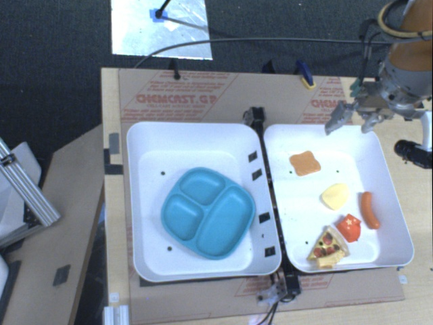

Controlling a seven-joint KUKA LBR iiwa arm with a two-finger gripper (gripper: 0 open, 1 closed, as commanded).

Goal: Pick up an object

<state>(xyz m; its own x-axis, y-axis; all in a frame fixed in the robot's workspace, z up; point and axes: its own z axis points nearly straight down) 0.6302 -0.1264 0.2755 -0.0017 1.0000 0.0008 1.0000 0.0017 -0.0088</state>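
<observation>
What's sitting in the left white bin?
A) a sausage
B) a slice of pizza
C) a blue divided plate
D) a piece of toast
C: the blue divided plate lies in the left bin, while the food pieces are all in the right bin.

The arm (406, 39) reaches in above the far right corner of the right bin (389, 175), its orange band uppermost. Its gripper (353, 119) hangs over that bin's far rim, the two fingers (336, 120) spread apart with nothing between them.
</observation>
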